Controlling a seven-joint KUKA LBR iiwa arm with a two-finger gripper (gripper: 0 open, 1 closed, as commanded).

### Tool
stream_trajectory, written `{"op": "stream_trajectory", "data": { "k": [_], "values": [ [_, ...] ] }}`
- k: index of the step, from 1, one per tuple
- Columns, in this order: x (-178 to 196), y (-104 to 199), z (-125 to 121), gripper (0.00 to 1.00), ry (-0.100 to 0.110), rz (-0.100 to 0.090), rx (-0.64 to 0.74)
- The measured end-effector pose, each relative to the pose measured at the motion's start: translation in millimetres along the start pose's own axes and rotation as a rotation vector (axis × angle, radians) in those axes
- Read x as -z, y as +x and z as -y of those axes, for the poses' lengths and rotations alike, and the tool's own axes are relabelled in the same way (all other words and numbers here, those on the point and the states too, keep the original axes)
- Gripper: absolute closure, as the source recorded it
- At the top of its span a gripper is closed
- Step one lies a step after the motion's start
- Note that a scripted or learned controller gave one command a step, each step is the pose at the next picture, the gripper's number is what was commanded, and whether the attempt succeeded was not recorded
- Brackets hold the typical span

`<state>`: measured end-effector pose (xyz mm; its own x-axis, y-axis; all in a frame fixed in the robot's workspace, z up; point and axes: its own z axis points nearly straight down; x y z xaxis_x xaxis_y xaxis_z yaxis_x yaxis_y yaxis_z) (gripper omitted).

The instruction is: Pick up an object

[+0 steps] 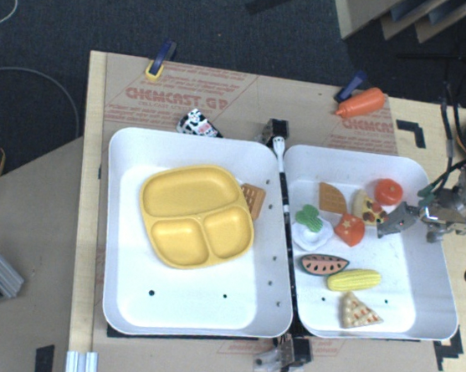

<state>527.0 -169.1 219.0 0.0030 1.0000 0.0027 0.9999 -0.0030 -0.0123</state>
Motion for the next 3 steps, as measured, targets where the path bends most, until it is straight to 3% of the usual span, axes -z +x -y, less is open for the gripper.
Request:
{"op": "stream_trajectory", "data": {
  "k": [1,3],
  "values": [
    [6.2,0.1,-2.6,0.0,-0.012,0.003,0.003],
    [-96.9,5.7,-6.5,0.0,-0.005,-0.001,0.004]
  ]
}}
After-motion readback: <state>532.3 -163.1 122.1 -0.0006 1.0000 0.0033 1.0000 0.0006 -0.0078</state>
